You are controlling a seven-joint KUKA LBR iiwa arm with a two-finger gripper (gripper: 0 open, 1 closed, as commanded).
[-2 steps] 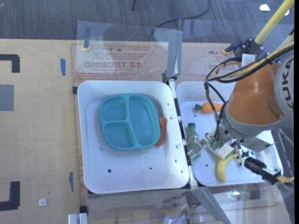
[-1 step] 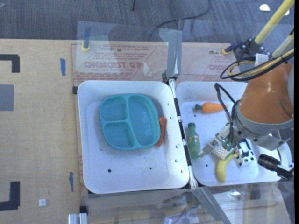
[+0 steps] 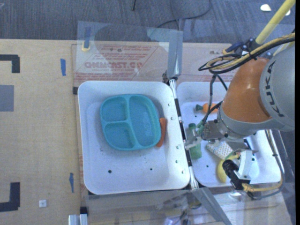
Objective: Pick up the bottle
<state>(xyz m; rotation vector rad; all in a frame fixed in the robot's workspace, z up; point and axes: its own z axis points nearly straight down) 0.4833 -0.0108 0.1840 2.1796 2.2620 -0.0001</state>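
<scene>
On the wooden bench (image 3: 37, 139), two white bins (image 3: 93, 172).

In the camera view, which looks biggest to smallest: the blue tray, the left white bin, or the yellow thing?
1. Left white bin
2. Blue tray
3. Yellow thing, partly hidden by the arm

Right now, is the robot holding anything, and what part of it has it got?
It cannot be told. The gripper is low in the right bin, over a green thing, but the arm covers the view.
</scene>
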